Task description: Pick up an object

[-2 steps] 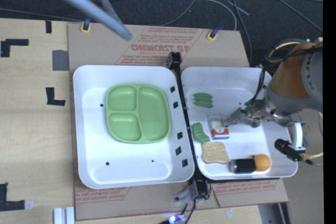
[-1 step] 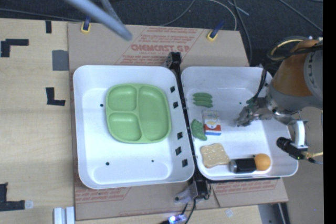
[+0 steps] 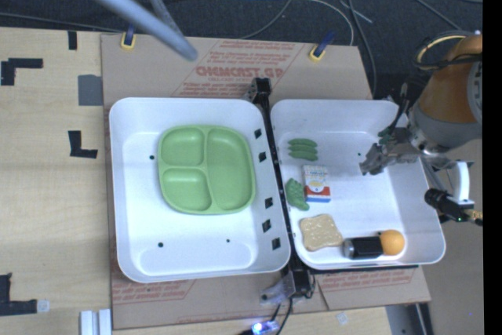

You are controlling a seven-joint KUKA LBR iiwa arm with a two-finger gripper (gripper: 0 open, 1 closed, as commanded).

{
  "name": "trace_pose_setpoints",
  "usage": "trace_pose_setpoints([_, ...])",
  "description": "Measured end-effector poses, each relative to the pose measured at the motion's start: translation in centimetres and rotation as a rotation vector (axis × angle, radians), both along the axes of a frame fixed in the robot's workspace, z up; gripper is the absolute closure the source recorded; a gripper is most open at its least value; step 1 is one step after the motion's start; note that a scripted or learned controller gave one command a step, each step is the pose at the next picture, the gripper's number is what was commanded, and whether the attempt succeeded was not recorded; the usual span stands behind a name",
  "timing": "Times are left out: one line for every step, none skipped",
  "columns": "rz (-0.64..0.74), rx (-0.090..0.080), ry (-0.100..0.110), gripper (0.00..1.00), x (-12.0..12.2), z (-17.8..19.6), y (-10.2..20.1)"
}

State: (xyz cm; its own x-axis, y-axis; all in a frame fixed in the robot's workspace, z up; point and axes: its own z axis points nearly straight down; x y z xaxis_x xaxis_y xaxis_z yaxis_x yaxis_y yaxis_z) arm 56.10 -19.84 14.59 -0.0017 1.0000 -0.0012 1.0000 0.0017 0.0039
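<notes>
Wooden table (image 3: 47, 192) with two white bins side by side, arm coming in from the right.

Left bin (image 3: 125, 169) has a green divided plate (image 3: 207, 169). Right bin (image 3: 412, 204) has a green pea pod (image 3: 302, 148), another green leafy piece (image 3: 296, 194), a small carton (image 3: 316, 183), a toast slice (image 3: 321, 232), an orange (image 3: 391, 242) touching a black item (image 3: 362, 248). Gripper (image 3: 375, 162) hovers over the right bin's far side, nothing in it; can't tell how the jaws are set.

Grey rounded robot arm (image 3: 449, 118), broad orange band above the wrist, thin yellowish cable looped near it, dark metal pincer (image 3: 375, 161), small black fittings alongside
</notes>
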Motion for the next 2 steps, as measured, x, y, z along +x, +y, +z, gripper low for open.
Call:
trace_pose_setpoints([-0.001, 0.000, 0.000, 1.00, -0.2, 4.5, -0.6])
trace_pose_setpoints([0.000, 0.000, 0.001, 1.00, 0.0, 8.0, -0.6])
